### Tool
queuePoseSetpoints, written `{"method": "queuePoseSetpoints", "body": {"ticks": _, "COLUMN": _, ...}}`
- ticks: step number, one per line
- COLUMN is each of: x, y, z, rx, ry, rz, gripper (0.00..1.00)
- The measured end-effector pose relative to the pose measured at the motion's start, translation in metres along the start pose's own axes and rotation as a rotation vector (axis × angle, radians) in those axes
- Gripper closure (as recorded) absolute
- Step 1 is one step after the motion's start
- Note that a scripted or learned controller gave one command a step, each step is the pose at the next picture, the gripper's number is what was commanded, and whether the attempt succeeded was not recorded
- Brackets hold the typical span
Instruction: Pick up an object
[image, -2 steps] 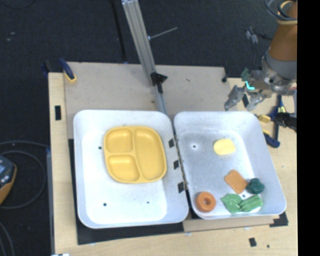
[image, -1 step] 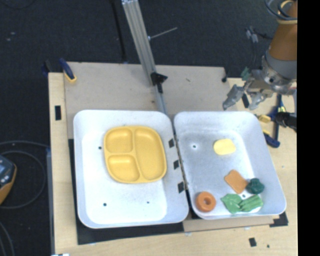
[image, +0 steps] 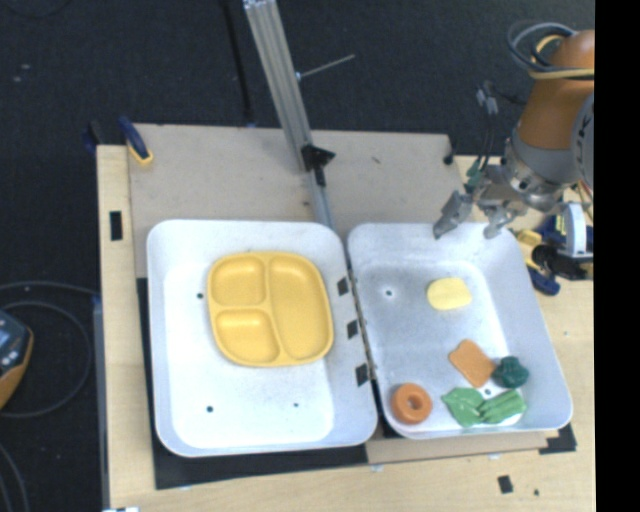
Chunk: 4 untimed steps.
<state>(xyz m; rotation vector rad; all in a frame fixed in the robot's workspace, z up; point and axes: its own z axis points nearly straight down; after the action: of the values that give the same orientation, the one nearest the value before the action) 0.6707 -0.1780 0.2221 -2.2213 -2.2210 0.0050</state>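
One arm upper right; end effector (image: 469, 215) open above right bin (image: 400, 255).

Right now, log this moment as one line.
gripper: open, above right bin far edge, holding nothing | right bin: yellow piece, orange block, ring, green items | left bin: tray
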Motion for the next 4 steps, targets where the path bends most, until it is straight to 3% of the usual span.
{"method": "queuePoseSetpoints", "body": {"ticks": 2, "x": -0.006, "y": -0.003, "z": 0.084, "rx": -0.002, "ry": 0.000, "rz": 0.002, "gripper": 0.00}}
{"method": "queuePoseSetpoints", "body": {"ticks": 3, "x": -0.008, "y": -0.002, "z": 0.070, "rx": -0.009, "ry": -0.003, "rz": 0.002, "gripper": 1.00}}
{"method": "queuePoseSetpoints", "body": {"ticks": 4, "x": -0.009, "y": 0.001, "z": 0.026, "rx": -0.008, "ry": 0.000, "rz": -0.001, "gripper": 1.00}}
